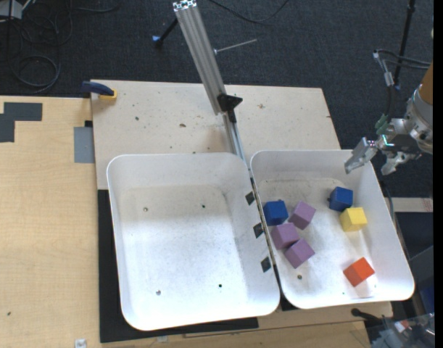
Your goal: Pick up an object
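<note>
Right white plastic bin (395, 227): two blue foam cubes, one at left centre (275, 212), one toward the far right (341, 198); three purple foam cubes clustered just right of the first (302, 214) (285, 234) (299, 252); a yellow cube (353, 218) beside the second; an orange-red cube (359, 271) at near right. Two-finger gripper (375, 157): above the bin's far right rim, fingers spread, holding nothing. Left white bin (119, 194): alongside.

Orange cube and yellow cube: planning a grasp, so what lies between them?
Camera view: bare white bin floor between the orange cube and the yellow cube.
</note>
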You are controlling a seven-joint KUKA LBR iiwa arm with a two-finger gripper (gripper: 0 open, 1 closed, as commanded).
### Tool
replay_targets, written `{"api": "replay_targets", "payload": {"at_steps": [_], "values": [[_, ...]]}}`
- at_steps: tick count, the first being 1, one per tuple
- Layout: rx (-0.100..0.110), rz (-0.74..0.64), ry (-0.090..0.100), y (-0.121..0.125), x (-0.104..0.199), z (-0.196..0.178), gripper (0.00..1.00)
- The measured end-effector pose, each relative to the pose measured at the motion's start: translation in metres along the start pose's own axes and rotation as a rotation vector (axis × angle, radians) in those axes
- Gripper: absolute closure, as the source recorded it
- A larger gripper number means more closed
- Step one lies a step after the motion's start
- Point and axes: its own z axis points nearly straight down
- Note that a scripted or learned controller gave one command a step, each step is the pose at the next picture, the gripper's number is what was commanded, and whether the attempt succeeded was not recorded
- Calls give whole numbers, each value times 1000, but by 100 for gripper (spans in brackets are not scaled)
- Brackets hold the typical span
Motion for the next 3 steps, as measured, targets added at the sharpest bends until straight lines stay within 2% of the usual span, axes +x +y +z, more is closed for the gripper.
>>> {"api": "replay_targets", "payload": {"at_steps": [1, 3], "values": [[-4, -2, -1, 1, 0, -3, 0], [2, 2, 1, -13, 0, 119, 0]]}}
